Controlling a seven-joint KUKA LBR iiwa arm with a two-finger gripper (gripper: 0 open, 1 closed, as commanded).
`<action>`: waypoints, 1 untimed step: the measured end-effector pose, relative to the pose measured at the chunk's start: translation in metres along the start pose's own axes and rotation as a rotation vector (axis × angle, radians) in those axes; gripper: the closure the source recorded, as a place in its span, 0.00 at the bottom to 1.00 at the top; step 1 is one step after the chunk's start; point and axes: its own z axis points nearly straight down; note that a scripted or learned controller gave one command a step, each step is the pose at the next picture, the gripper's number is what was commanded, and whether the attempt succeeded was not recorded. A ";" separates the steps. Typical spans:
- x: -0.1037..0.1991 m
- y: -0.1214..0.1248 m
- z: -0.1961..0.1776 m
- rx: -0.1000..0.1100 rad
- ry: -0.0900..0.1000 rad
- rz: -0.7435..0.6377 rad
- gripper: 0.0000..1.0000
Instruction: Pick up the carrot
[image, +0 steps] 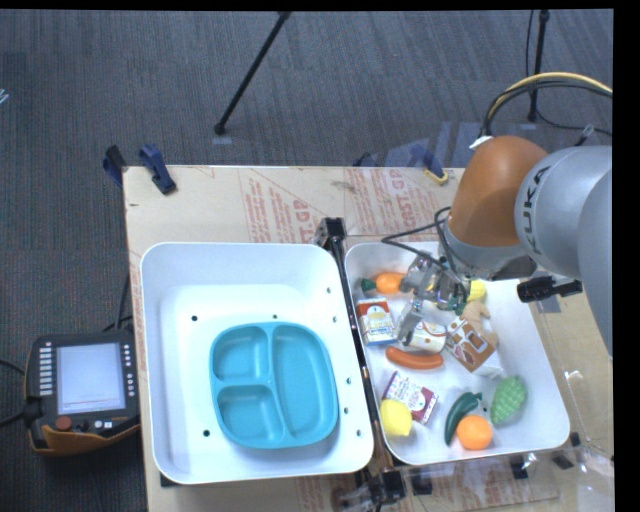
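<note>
The carrot is a small orange piece with a green end. It lies near the back left corner of the right bin, close to the divider between the bins. My gripper hangs over the middle of that bin, just right of and in front of the carrot. It points down toward a white carton and a red sausage. Nothing can be seen held in it, and the carrot lies apart from it.
The right bin also holds a white carton, a red sausage, a brown box, a purple packet, a lemon, a green pepper, an orange and a bumpy green fruit. A blue divided plate lies in the left bin.
</note>
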 end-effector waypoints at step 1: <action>0.010 -0.003 0.000 -0.005 -0.010 0.469 0.00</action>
